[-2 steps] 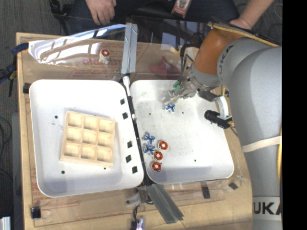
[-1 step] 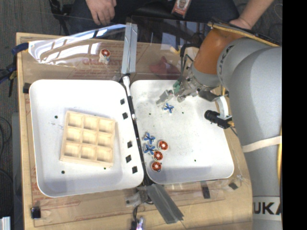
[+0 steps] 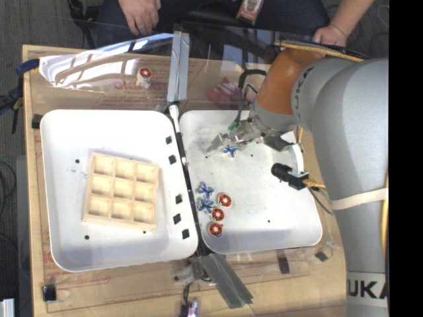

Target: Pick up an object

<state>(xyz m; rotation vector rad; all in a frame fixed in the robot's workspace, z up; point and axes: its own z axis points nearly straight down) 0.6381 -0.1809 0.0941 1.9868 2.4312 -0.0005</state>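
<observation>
Hovering low in the right bin [image 3: 291,233], the gripper [image 3: 228,140] stands just above a blue jack [image 3: 230,151]; finger spread unclear. Jack looks light, stiff, spiky: pinch across its centre.

Place: robot lab, test bench
Signs: KUKA arm [image 3: 344,124]; two white bins [image 3: 59,243] on taped bench
Staff: seated person w/ ID badge [image 3: 251,5], beyond fingers
Floor: grey carpet
</observation>
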